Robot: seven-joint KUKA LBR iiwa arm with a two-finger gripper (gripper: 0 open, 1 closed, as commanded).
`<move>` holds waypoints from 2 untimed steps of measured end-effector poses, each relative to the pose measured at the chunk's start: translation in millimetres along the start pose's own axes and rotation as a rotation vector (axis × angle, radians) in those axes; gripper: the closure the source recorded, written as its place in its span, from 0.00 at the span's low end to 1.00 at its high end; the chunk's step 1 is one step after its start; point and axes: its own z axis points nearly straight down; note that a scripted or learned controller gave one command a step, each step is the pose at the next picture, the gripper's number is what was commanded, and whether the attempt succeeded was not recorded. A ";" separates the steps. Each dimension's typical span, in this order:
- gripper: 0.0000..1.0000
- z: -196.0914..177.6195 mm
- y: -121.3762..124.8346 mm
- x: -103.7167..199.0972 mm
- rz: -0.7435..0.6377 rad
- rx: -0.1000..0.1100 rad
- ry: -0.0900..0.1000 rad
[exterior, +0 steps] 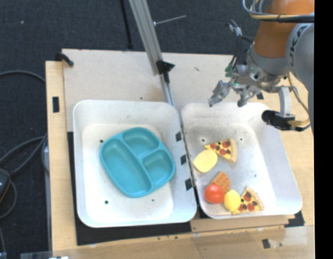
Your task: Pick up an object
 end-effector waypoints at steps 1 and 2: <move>0.00 0.0 0.0 -0.2 0.000 0.000 0.000; 0.00 62.0 3.2 2.4 -0.001 0.005 -0.001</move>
